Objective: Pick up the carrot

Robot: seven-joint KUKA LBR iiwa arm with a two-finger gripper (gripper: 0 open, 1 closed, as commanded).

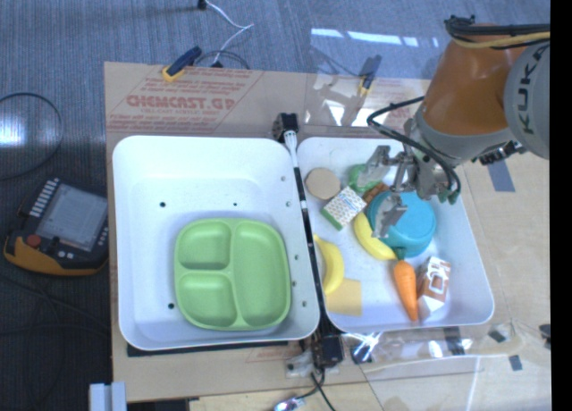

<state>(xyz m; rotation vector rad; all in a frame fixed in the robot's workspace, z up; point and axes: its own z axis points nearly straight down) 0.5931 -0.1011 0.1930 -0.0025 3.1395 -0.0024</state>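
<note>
The gripper (pixel 391 197) hangs over the right bin (pixel 474 262) above a blue cup (pixel 409 225), its fingers parted with nothing between them. The cup hides part of a banana (pixel 370 238). The carrot (pixel 407 289) lies apart, near the bin's front edge.

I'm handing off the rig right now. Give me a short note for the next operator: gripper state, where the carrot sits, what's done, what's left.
Gripper: over the right bin, low above the blue cup and a banana; nothing visible between its jaws, and I cannot tell whether they are open or shut.
Carrot: lying in the right bin toward its front edge, beside a small printed carton, nearer the front than the gripper.
Done: no grasp yet; carrot untouched.
Left: move over the carrot, descend, close, lift.
</note>
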